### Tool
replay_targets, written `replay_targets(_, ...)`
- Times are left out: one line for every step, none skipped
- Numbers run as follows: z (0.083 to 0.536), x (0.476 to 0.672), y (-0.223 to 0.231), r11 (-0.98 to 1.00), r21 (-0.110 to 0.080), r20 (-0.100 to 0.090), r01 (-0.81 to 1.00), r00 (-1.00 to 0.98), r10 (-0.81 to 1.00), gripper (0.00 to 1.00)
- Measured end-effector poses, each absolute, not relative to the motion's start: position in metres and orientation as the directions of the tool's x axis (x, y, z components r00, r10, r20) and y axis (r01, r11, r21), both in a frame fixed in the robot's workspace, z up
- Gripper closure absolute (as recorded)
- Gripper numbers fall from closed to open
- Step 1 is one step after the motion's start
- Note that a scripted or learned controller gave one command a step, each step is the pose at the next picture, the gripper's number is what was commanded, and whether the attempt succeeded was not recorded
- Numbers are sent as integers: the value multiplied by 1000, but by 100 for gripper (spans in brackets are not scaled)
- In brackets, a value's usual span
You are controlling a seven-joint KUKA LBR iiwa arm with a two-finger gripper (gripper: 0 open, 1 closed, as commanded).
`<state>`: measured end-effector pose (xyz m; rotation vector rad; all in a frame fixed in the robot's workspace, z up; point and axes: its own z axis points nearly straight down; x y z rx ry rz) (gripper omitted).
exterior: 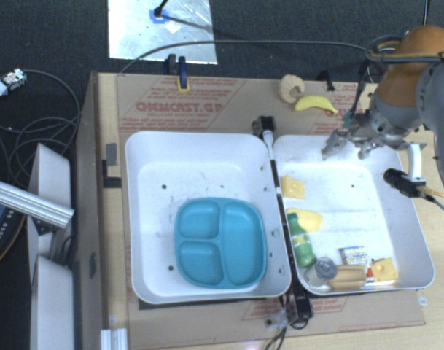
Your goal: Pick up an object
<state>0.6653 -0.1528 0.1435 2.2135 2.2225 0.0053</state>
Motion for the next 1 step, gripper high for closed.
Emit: replay_targets(108, 662, -109, 5, 1, 1, 1000, -5, 1000, 0)
